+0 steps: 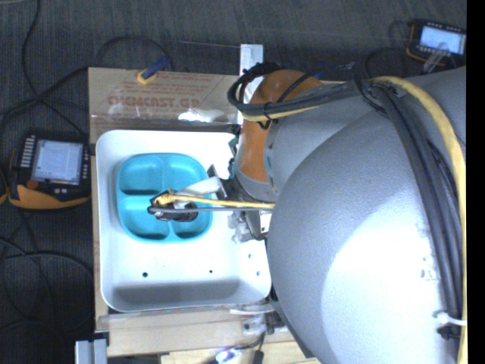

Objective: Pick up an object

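- covering the right half of the view, the grey arm (364, 226) hides whatever part of the tabletop (174, 326) lies beneath it.
- the orange band (261, 139) shows just above the left bin's right wall, partly wrapped by dark cable loops.
- the end effector (244, 223) is mostly tucked under the wrist; a few pale and metallic parts show at the bin's right edge, and i cannot tell how far open it is or whether it has hold of anything.
- the left bin (106, 203) is white and shallow; its right wall is cut off by the arm.
- two small dark spots on the bin floor near the front wall are too small to make out.
- the blue dish (155, 180) lies flat in the left bin, in its rear-left part, near the back wall and apart from the front wall.
- the dish sits to the left of the end effector, near it; its right edge falls close to the wrist parts, and i cannot tell whether they touch.
- the dish is bright turquoise with rounded corners and raised ridges that split it into one wide compartment at the back and two smaller ones at the front.
- a cardboard sheet (151, 97) with faint printed lettering lies behind the bin.
- a handheld screen (53, 165) rests on the dark floor at far left.
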